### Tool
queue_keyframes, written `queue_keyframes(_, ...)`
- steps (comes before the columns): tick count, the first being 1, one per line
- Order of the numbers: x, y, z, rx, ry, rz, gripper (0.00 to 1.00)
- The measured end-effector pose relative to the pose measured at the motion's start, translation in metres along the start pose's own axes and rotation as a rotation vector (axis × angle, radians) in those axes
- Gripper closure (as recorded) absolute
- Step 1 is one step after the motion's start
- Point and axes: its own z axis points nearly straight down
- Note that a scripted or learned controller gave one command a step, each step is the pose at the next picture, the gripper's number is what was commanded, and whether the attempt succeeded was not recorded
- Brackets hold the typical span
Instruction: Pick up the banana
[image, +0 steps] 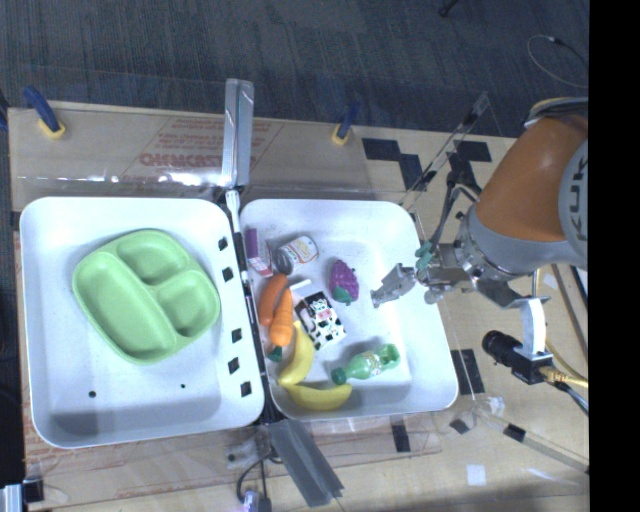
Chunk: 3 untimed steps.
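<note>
The yellow banana (305, 378) lies curved along the front left corner of the right bin (432, 345), below an orange carrot (277, 311) and left of a green bottle (367, 364). My gripper (393, 287) hangs over the right part of that bin, up and to the right of the banana and well apart from it. It is just right of a purple fruit (344, 280). Nothing shows in its grasp.
A black-and-white cow-patterned box (322, 320), a small can (297, 250) and a pink item (252, 245) also lie in the right bin. The left bin (50, 400) holds a green divided plate (148, 293). Cables and mounts stand to the right of the bins.
</note>
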Motion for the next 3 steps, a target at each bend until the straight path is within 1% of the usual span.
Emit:
queue_keyframes(1,0.123,-0.023,0.061,0.001,0.0,0.217,0.0)
queue_keyframes(3,0.1225,-0.023,0.0609,0.001,-0.001,0.219,0.0)
